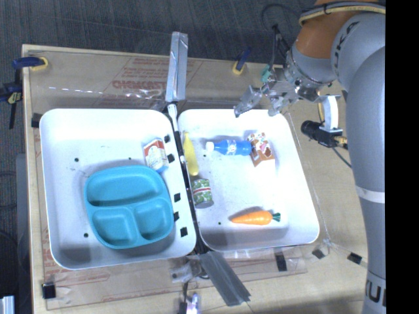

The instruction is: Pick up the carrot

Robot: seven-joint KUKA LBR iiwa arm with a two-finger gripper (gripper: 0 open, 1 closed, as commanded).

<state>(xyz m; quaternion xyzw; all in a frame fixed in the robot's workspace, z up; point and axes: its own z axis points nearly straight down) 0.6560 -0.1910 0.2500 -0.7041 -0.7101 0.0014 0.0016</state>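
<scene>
The orange carrot (251, 218) with a green top lies on its side near the front edge of the right bin (298, 195). My gripper (262, 105) hangs over the bin's far rim, well behind the carrot. Its two fingers (245, 103) are spread open with nothing between them.
In the right bin lie a blue bottle (230, 147), a small brown snack box (260, 149), a yellow banana (190, 154) and a green can (201, 192) along the left wall. The left bin (59, 149) holds a blue divided tray (129, 205) and a small red-and-white carton (154, 154).
</scene>
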